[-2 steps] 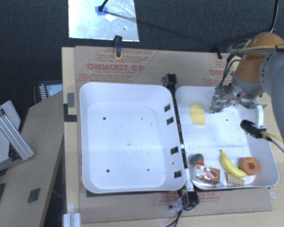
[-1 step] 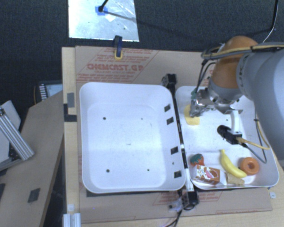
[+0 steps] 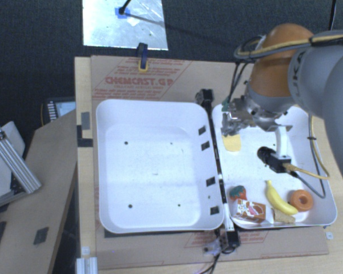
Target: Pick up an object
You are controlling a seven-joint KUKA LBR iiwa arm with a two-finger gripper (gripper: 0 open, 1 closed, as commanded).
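This is looking like a robotics lab or test cell, not a home or shop. A grey industrial arm with an orange band is reaching over a plywood bench that is carrying two shallow white bins clipped side by side on a sheet of printed cardboard. Dark carpet-like flooring is surrounding the bench, an aluminium extrusion frame is leaning in at the left, and a reflective silver panel is lying beyond. Cables are trailing around the arm's wrist.
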